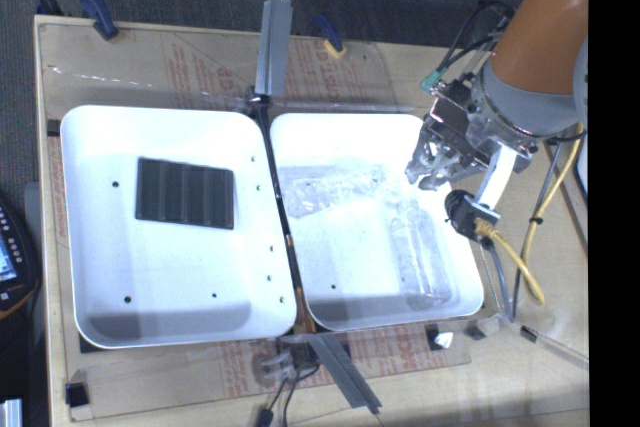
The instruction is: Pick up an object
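Gripper: hovered above right bin, upper-right corner; finger spread could not be told; nothing seen held. Clear plastic bottles lay in that bin; black ridged block in left bin.

- Left bin holds a dark ribbed rectangular pad.
- Right bin holds two clear plastic bottles.
- Gripper hangs over the right bin's far right corner.

Two white bins, one dark ridged panel, two clear plastic bottles, three blue clamps.
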Controlling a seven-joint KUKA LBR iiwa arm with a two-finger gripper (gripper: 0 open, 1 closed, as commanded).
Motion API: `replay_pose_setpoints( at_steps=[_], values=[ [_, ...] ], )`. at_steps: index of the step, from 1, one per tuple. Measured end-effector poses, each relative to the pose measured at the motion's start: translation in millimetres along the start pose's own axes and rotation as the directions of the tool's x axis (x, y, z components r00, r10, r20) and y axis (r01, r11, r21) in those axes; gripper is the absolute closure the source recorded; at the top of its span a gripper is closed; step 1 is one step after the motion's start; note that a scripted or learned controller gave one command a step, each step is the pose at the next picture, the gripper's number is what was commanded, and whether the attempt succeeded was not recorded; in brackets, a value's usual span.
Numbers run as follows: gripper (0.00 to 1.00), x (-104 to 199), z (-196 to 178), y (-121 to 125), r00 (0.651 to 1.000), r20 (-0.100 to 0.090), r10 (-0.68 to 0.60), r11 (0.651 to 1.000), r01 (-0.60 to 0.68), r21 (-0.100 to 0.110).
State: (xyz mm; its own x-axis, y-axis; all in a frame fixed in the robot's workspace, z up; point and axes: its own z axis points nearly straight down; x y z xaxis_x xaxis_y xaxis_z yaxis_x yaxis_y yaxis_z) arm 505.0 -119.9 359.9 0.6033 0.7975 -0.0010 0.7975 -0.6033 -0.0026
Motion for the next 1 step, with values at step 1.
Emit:
replay_pose_setpoints(
  at_steps=[1],
  values=[
    [1.00, 16.2, -82.6, 29.7, 1.000, -0.001, 0.010, 1.000, -0.010, -0.003]
  ],
)
